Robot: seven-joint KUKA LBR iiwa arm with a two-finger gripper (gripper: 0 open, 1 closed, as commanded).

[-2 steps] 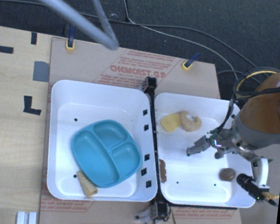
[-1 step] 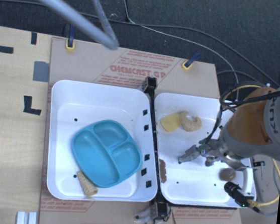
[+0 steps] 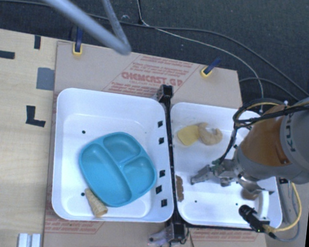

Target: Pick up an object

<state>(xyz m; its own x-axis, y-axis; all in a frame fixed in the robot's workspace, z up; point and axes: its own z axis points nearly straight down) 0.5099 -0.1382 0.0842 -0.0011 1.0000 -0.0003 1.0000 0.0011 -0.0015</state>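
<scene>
My gripper [image 3: 202, 174] hangs over the middle of the right bin [image 3: 210, 217], reaching in from the right with its fingers pointing left. The fingers stand open with nothing between them. A flat yellow piece [image 3: 187, 135] and a beige lumpy piece [image 3: 210, 134] lie side by side at the far end of this bin, a little beyond the gripper. A small brown piece [image 3: 179, 186] rests against the bin's left wall, just left of the fingertips.
The left bin [image 3: 70, 104] holds a blue divided plate [image 3: 117, 167] and a tan cone-shaped piece [image 3: 95, 202] at its near edge. A black divider [image 3: 166, 144] runs between the bins. Cables loop around the arm's wrist [image 3: 264, 142] at the right.
</scene>
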